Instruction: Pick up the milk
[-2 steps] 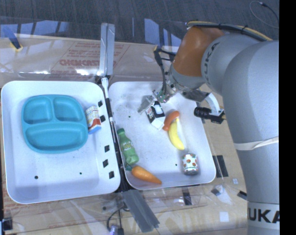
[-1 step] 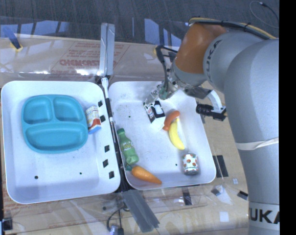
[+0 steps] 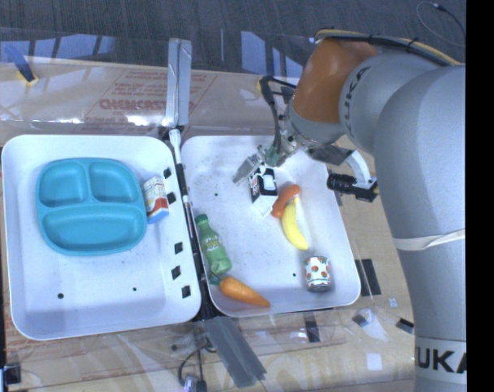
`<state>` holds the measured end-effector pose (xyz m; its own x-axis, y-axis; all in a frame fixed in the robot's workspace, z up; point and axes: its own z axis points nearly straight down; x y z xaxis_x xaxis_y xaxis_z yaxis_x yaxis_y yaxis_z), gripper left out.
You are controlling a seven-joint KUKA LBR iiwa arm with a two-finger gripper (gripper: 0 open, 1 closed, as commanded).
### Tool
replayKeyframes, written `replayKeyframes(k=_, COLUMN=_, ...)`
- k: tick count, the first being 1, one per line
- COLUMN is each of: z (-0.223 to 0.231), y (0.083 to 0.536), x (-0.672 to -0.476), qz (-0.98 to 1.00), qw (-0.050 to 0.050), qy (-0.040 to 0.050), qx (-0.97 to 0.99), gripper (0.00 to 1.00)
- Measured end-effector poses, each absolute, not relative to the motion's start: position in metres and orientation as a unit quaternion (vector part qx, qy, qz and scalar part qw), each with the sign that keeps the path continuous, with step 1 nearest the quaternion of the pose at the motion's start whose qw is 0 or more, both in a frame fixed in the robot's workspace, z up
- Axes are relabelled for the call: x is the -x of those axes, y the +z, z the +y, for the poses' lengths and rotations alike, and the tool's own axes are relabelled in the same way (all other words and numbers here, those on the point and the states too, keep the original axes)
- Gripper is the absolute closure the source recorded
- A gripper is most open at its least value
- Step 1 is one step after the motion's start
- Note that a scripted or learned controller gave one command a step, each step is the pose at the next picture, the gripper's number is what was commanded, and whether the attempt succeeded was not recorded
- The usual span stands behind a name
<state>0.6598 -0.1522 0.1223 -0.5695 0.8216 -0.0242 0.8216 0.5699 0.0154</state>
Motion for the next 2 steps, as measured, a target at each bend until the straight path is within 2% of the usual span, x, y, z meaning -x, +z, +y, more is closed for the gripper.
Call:
replayKeyframes(k=1, z=-0.161, y=0.107, x=-0.665, qz=0.892, qw=0.011, qy=0.0024, qx=-0.451, gripper=0.0)
replayKeyframes(k=2, z=-0.162, y=0.121, x=-0.67, qz=0.893, qw=0.021, qy=0.0031, qx=-0.449, gripper=1.0)
